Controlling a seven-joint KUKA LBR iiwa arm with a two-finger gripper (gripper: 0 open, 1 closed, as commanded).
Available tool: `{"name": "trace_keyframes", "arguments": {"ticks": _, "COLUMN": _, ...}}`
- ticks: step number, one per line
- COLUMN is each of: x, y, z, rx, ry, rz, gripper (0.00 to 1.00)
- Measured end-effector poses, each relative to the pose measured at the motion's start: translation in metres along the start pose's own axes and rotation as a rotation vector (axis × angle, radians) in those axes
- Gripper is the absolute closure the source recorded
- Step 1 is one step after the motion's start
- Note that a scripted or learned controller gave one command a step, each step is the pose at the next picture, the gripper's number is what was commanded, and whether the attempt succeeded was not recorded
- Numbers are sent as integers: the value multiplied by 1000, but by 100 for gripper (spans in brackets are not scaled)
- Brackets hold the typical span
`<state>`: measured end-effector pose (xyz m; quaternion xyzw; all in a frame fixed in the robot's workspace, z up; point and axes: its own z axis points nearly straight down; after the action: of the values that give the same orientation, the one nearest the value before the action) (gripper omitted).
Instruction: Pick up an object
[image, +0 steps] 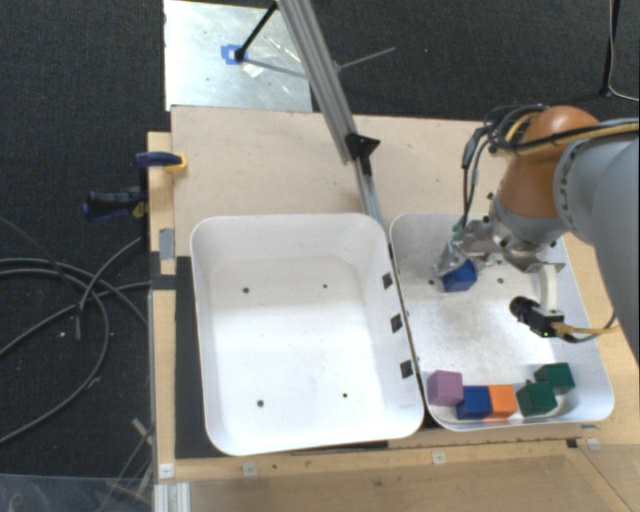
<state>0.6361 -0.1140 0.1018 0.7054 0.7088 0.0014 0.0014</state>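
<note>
Dark carpet (70, 120), black cables (60, 300), wooden bench (260, 160)

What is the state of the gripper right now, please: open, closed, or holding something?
Gripper: closed on the blue block, raised over the right bin.

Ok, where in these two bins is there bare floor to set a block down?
The left bin offers bare floor wall to wall. In the right bin, the middle is free, bordered by the blue block at the gripper above and the block row below. That near edge is crowded: purple, blue, orange and green blocks.
</note>
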Motion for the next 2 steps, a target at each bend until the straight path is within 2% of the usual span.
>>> {"name": "trace_keyframes", "arguments": {"ticks": 1, "x": 79, "y": 32, "z": -94, "rx": -7, "ry": 2, "rz": -8, "gripper": 100}}
{"name": "trace_keyframes", "arguments": {"ticks": 2, "x": 141, "y": 37, "z": -89, "rx": 1, "ry": 3, "rz": -7, "gripper": 100}}
